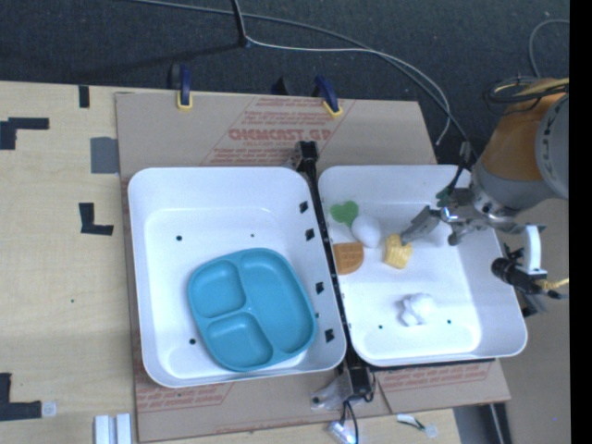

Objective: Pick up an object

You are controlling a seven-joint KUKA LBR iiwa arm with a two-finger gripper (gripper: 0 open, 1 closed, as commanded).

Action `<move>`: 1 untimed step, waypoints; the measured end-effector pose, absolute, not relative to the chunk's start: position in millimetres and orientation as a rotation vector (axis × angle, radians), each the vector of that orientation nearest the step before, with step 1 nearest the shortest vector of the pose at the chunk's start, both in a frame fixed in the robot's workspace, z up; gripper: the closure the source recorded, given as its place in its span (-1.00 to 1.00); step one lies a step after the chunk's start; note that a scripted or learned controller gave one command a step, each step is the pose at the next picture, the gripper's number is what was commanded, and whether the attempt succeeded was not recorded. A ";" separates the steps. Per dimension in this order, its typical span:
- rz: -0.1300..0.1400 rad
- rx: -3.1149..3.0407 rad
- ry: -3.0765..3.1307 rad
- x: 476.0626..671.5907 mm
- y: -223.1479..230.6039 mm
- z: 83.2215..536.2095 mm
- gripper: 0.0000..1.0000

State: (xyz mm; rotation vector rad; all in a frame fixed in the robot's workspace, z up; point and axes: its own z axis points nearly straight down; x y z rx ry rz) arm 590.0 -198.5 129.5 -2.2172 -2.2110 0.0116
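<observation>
Bench: cardboard sheet (277, 128) lying under two white bins, dark carpet (111, 26) running behind. Left bin (157, 202): holding one blue divided plate (250, 308). Right bin (462, 331): holding a green piece (344, 213), a white egg shape (368, 232), an orange piece (349, 258), a yellow piece (398, 252) and a white lump (415, 309). My arm (518, 169) is reaching in from the right, my pincer (413, 230) hanging just above the yellow piece; whether it is released or clenched, I cannot tell.

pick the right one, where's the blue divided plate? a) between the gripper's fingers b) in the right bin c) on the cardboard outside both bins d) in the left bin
d: the blue plate lies flat on the floor of the left bin, while the small green, white, orange and yellow items sit in the right bin.
</observation>
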 end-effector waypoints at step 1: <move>-0.001 -2.221 -2.224 574.4 -197.4 85.0 -1.00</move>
